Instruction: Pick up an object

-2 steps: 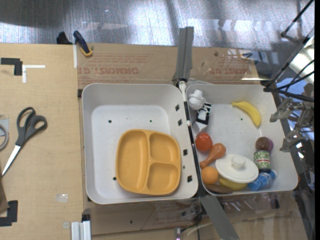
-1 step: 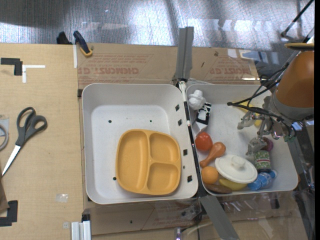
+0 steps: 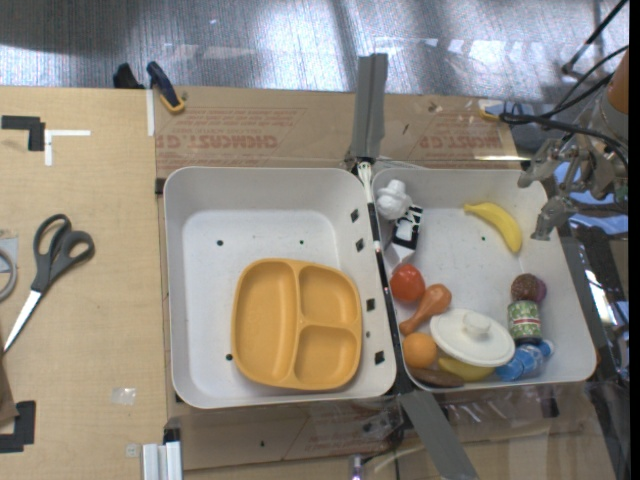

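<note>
My gripper (image 3: 536,202) hangs above the right bin's far right rim (image 3: 572,268), open, with nothing between its fingers. A yellow banana (image 3: 497,224) lies just left of it in the right bin. Nearer the front are a dark plum (image 3: 528,288), a small can with a green label (image 3: 524,321), a blue item (image 3: 520,360), a white lidded pot (image 3: 470,338), an orange (image 3: 420,350), an orange drumstick-shaped toy (image 3: 428,308) and a red tomato (image 3: 407,283). A white figure (image 3: 392,199) and a black-and-white item (image 3: 406,230) sit by the divider.
The left bin (image 3: 200,268) holds a yellow divided plate (image 3: 297,323). Scissors (image 3: 45,263) lie on the bench at the far left. Cables and the arm crowd the upper right corner. A grey bar (image 3: 369,108) stands behind the bins' junction.
</note>
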{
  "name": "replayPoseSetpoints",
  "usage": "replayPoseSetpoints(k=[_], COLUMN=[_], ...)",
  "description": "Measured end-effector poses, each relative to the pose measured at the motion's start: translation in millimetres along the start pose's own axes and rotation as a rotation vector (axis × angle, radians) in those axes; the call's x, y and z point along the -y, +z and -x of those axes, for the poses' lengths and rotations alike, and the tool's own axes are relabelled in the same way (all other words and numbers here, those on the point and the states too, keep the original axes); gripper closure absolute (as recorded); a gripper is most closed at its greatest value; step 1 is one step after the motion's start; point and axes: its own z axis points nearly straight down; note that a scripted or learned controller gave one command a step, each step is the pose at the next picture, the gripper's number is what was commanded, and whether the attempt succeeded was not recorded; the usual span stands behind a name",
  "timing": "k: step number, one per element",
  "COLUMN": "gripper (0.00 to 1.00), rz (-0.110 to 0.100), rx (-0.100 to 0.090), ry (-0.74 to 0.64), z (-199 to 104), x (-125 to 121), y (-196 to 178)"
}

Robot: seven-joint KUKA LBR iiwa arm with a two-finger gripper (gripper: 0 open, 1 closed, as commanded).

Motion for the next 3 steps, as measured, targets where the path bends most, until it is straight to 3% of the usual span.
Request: replayPoseSetpoints(k=[1, 2, 3], gripper=[0.0, 0.0, 0.0], rz=[-0.001, 0.0, -0.001], rx=[0.002, 0.0, 0.003], ry=[-0.025, 0.09, 0.189], z=[29, 5, 21], x=[-3, -17, -13], y=[128, 129, 128])
